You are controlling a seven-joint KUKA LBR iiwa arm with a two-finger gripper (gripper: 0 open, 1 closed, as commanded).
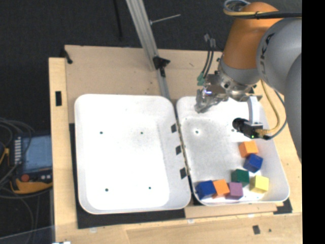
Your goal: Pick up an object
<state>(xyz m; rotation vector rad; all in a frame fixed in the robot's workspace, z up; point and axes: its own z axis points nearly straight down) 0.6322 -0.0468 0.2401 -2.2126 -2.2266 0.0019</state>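
Note:
Several small coloured blocks lie in the near right part of the right bin [203, 146]: an orange block [248, 148], a blue block [253, 162], a green block [240, 176], a yellow block [260, 183], a purple block [235, 189], a second orange block [221, 187] and a second blue block [205, 189]. My gripper [203, 104] hangs over the bin's far left corner, well away from the blocks. Nothing shows between its tips.
The left bin [127, 151] sits beside the right one, joined by black clips. A slanted metal rod [144, 34] rises behind the bins. A black fitting with cables [244, 126] hangs off the wrist over the right bin.

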